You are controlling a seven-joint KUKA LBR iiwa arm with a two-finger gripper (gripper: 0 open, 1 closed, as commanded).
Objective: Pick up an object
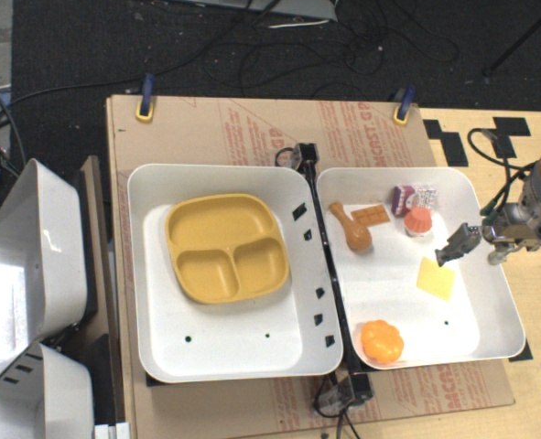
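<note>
Two-finger gripper point(459, 243) above right white bin point(490, 337), finger state not possible to tell; flat yellow square piece point(436, 279) just at its 7 o'clock; round orange plastic fruit point(382, 341) further at 7 o'clock.

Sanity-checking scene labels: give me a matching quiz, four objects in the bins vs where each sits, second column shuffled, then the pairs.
Objects:
1. yellow divided tray
2. orange round fruit toy
3. yellow flat square
4. brown wooden spoon

Places:
A. right bin, near its front edge
B. left bin, alone, upper middle
C. right bin, toward the back left, beside a tan flat piece
D. right bin, middle right, just below the gripper

Pairs: 1-B, 2-A, 3-D, 4-C
</note>
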